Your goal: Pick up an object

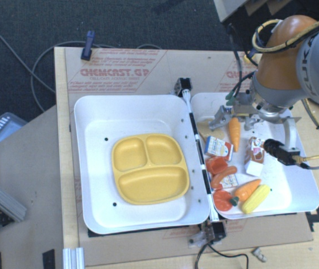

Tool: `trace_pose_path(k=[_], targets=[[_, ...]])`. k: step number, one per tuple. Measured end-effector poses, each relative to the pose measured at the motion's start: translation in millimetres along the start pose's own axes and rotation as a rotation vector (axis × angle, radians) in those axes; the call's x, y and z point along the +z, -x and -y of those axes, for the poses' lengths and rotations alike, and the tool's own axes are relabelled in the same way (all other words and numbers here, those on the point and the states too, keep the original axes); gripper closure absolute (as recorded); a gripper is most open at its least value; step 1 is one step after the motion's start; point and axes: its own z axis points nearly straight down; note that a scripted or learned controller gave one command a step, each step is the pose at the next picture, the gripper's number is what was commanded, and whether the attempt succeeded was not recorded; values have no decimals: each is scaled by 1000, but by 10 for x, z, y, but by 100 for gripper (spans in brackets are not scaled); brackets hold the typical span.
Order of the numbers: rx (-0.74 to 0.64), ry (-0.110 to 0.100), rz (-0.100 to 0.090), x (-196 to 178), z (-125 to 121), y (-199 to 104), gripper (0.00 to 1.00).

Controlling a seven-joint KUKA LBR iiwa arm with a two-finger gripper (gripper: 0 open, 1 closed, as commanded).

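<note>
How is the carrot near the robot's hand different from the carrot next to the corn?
The upper carrot stands lengthwise, pointing up and down in the picture, just under the gripper. The lower carrot lies slanted, beside the yellow corn.

The upper carrot looks slimmer and paler orange; the lower carrot looks stubbier and deeper orange, with a green bit at its lower end.

Both are orange toy food lying in the right bin.

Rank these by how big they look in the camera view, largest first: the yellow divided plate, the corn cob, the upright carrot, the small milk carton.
1. Yellow divided plate, by far the largest.
2. Upright carrot and corn cob: they look about alike, so I won't rank them.
3. Milk carton, slightly smaller.
</note>
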Motion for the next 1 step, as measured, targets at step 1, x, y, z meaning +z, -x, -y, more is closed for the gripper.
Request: trace_pose_path(k=[1], targets=[[2, -1, 1, 788, -131, 740, 0]])
